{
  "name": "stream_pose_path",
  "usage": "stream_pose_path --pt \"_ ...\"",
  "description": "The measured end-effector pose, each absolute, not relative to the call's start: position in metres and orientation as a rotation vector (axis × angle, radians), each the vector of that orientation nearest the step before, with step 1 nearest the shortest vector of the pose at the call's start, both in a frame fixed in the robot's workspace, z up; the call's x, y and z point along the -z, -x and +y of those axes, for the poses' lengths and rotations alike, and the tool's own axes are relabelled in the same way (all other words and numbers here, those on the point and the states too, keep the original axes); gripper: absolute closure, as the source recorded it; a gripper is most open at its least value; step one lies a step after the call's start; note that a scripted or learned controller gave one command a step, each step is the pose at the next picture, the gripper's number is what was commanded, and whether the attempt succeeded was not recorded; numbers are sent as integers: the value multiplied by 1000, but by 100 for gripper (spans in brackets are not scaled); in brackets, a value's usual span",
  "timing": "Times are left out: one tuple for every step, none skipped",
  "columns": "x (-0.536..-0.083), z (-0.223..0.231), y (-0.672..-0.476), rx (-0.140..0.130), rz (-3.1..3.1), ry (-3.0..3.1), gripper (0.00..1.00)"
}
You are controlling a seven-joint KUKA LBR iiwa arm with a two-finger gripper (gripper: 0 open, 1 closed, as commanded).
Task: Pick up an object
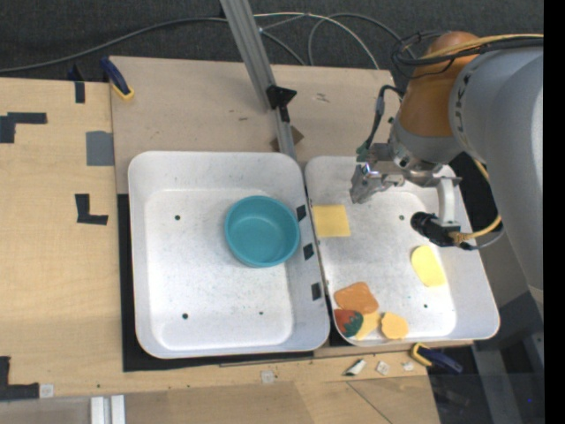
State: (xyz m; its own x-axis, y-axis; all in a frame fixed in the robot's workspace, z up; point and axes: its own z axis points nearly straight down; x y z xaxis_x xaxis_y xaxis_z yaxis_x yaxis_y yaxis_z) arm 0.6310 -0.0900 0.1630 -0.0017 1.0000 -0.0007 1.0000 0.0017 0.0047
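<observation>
While the arm (481, 95) reaches in from the right, its hand (366, 186) hangs over the far left corner of the right bin (402, 237), close to that bin's far rim and to the wall it shares with the left bin (168, 237); whether the hand is spread or pressed together I cannot tell at this angle, and nothing shows gripped in it; a pale yellow square pad (332, 221) lies just beside and nearer than the hand, close against the shared wall, flat and thin, with bare white floor on its right; a long yellow block (428, 265) lies well apart from it near the right rim, tilted; a black part of the arm with a cable (439, 229) sits just above that block; at the near edge an orange piece (356, 296), a small ball coloured red, green and orange (350, 322) and a round yellow-orange piece (394, 326) crowd together, the ball near the bin's near left corner; the middle of the right bin is open floor; in the left bin a teal bowl (260, 230) stands upright toward the right side, near the shared wall, with wide bare floor to its left and nearer side; a grey metal pole (252, 51) slants over the wooden desk (53, 148) behind the bins; dark tape marks (86, 208) lie on the desk at left; no writing can be read.
</observation>
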Motion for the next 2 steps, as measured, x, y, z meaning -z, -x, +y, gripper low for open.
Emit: stream_pose_path --pt "-210 -98 -632 -2 2221 -2218 100" --pt "-263 -97 -633 -5 2221 -2216 100"
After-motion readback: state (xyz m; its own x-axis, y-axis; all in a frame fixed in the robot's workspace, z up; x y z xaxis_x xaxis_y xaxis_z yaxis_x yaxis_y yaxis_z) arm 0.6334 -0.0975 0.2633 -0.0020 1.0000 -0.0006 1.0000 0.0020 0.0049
